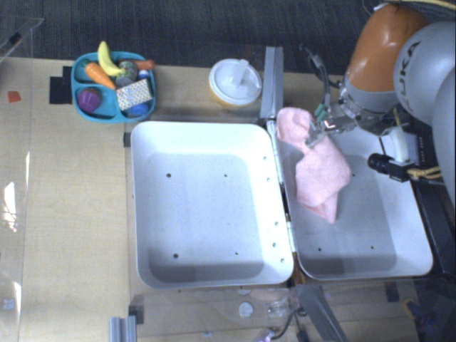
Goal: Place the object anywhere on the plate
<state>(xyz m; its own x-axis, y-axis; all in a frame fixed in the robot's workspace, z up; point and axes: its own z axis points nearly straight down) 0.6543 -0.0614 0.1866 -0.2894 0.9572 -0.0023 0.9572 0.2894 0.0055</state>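
Note:
A pink cloth (320, 177) lies crumpled in the right bin (385, 255). Its upper end rests against the bin's left rim near the divider. My gripper (315, 135) hangs at the cloth's upper part, its tip down against the fabric, reaching in from the right under the orange band. A blue sectioned plate (77, 84) sits on the bench at the far left, beyond the left bin. It bears a toy banana, a carrot, a purple piece and a speckled block.
The left bin (206, 205) stands between the cloth and the plate. A round white and yellow lidded container (235, 83) sits behind it on the bench. A grey upright bracket (271, 84) stands at the bins' divider.

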